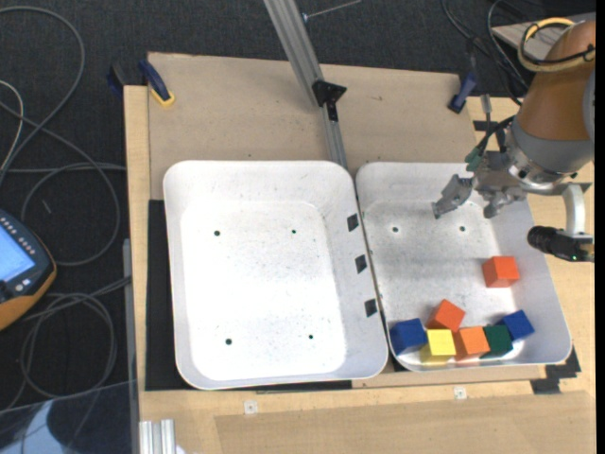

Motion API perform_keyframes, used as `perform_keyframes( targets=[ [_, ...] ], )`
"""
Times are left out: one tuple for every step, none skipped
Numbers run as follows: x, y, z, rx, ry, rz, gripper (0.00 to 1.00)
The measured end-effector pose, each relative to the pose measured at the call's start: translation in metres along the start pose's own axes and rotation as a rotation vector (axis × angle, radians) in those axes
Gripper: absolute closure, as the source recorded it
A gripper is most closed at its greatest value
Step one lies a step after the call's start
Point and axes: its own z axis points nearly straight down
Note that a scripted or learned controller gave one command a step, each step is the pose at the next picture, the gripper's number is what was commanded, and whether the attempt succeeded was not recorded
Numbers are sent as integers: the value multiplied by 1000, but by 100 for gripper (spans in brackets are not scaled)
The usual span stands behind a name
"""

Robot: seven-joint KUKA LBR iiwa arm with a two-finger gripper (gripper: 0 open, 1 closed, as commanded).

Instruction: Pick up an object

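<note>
— Where is the gripper (470,197)?
— Over the far part of the right bin (406,244), fingers spread, nothing between them.
— And the blocks?
— One orange block (501,270) lies alone near the right wall; the others, a cluster of blocks (461,333), crowd the near edge. The left bin (189,253) sits beside it on the surface (236,102).

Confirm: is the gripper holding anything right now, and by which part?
Nothing held. The gripper is open above the right bin, with no block between its fingers; the blocks lie apart from it, nearer the bin's front.
</note>
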Motion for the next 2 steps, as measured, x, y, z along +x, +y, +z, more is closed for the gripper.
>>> perform_keyframes(
  targets=[
    [-5,7,49,-1,0,1,0],
    [-4,7,95,-1,0,0,0]
  ],
)
